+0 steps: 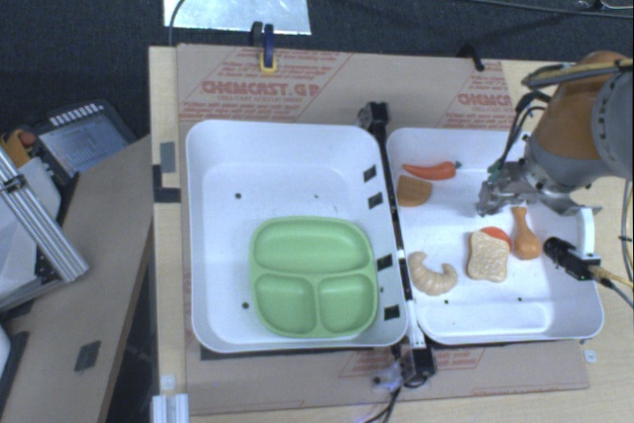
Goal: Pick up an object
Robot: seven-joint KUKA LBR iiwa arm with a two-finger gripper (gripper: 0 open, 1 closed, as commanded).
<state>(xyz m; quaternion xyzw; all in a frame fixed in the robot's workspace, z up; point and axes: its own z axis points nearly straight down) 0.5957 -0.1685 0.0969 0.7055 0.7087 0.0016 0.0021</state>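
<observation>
Gripper [492, 198] down inside the right bin [565, 317], at its upper middle, reaching in from the right edge of the frame. Open, closed or gripping: cannot tell, the tip dark and blurred against the white floor.

Nearest candidates for the pick, all in that same bin:

- Orange drumstick-like piece [524, 235], just beside the gripper, below and to the right. Long axis close to vertical in the frame, thin end toward the top, bulbous end toward the bottom.
- Toast slice [487, 257], directly below the gripper, near but apart from it. Roughly upright rectangle, leaning a little; a red scrap [494, 234] peeking out at its upper edge.
- Croissant-like pastry [433, 273], lower left of the gripper, curved, long axis running left to right.
- Chilli or carrot shape [430, 170], upper left of the gripper, long axis near horizontal, green tip pointing right toward the gripper.
- Tan wedge [413, 191], left of the gripper, just under the chilli.

Probably the drumstick or the toast as target, judging by closeness: a short drop toward the bottom of the frame, closing across the short side of either.

Left bin [213, 163] holding a green divided plate [313, 274], well apart from the gripper. Both bins on a cardboard-covered tabletop [416, 79].
</observation>
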